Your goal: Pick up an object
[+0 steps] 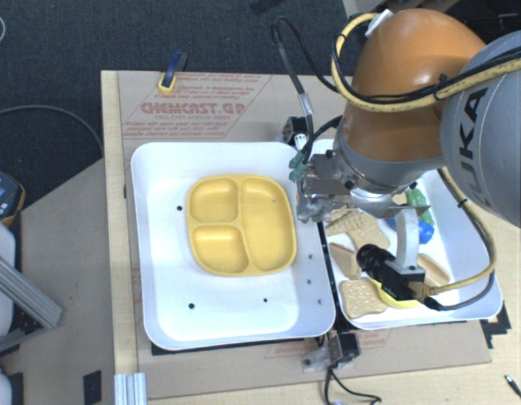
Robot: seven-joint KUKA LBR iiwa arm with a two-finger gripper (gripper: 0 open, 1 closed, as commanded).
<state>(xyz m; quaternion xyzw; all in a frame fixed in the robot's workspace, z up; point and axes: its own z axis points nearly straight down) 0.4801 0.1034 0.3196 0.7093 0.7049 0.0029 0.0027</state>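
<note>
The arm hangs over the right bin point(484, 251) – its pincer is hidden, so I cannot tell its state. Food-shaped objects point(360, 295) lie there; a yellow divided plate point(241, 224) sits in the left bin point(159, 226).

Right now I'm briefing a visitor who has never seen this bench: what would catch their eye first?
Probably the arm's big orange band, looming at the upper right over the right bin. Next, the yellow divided plate, lying alone in the middle of the left bin. Under the arm, the right bin holds a crowded pile, including a slice of toy bread at its near left corner.
</note>
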